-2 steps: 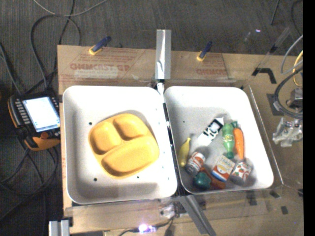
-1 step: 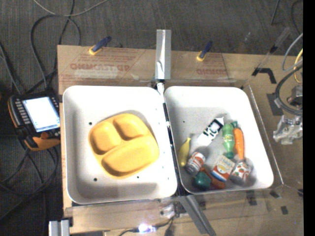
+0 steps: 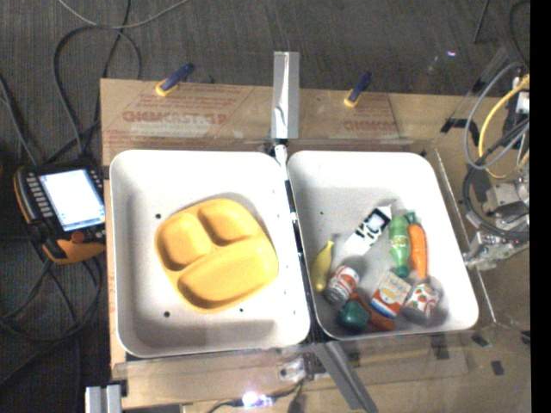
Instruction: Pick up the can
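Note:
The can (image 3: pixel 343 284) is small, with a red and white label, and lies tilted in the right bin (image 3: pixel 362 175) near its front left. It rests between a yellow banana (image 3: pixel 323 265) on its left and an orange and white box (image 3: pixel 392 292) on its right. A dark green item (image 3: pixel 353 315) touches it from the front.
The right bin also holds a white and black carton (image 3: pixel 372 226), a green bottle (image 3: pixel 398 239), a carrot (image 3: pixel 417 248) and a red and white round item (image 3: pixel 424 299). A yellow divided plate (image 3: pixel 217 252) lies in the left bin (image 3: pixel 129 231). Cables and metal hardware (image 3: pixel 499 205) stand at the right.

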`<act>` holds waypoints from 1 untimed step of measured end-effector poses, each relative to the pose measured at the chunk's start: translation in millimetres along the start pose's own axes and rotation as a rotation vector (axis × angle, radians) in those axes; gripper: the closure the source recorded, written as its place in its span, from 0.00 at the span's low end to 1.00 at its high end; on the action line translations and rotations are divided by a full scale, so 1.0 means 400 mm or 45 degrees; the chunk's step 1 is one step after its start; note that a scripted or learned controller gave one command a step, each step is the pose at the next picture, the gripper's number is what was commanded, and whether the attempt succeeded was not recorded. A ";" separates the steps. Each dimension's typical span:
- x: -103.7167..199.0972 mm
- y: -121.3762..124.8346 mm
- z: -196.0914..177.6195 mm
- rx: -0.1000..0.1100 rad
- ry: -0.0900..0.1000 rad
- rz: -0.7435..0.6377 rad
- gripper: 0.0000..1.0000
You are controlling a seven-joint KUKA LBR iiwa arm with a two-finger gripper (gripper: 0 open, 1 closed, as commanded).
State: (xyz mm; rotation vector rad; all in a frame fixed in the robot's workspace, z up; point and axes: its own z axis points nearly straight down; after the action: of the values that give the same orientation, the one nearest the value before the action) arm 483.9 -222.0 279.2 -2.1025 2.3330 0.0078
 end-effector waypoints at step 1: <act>-0.004 -0.002 -0.021 0.000 -0.005 0.002 1.00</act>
State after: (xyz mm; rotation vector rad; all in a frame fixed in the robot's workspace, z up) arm 485.1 -220.4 287.5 -2.0985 2.3327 0.0117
